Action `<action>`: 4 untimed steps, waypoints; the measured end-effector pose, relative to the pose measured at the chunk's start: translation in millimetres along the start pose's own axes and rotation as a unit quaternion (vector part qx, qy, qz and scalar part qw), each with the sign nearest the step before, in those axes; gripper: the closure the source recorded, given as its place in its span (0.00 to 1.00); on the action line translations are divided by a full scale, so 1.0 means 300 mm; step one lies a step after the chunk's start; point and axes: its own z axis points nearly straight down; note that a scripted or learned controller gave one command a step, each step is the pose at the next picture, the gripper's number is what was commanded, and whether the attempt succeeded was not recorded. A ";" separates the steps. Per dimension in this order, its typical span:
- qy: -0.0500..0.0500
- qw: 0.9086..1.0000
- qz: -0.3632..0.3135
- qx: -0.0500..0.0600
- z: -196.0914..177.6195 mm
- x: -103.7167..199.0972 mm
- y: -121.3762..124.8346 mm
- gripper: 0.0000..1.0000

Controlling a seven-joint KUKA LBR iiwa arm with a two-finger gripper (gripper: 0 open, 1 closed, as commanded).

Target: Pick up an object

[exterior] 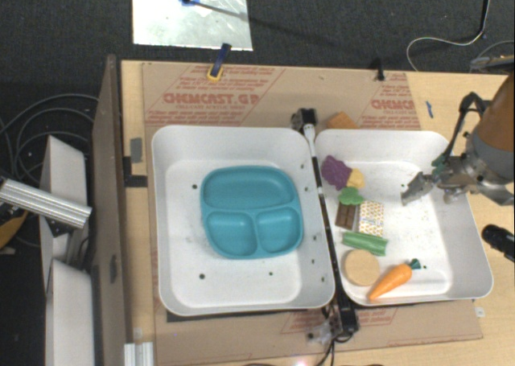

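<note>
Nearest me lies an orange plastic carrot (391,278) in the right white bin (463,264). My pincer (417,189) hovers above the bin's floor; I cannot tell its grip.

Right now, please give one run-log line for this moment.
pincer over right bin | nothing held | toy carrot at bin front | blue tray in left bin

Tray (251,220) in L bin (181,195)

Bench (265,87), two white bins (173,195) side by side on it
</note>
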 end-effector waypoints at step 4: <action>0.000 1.000 0.000 -0.003 0.338 0.264 0.335 1.00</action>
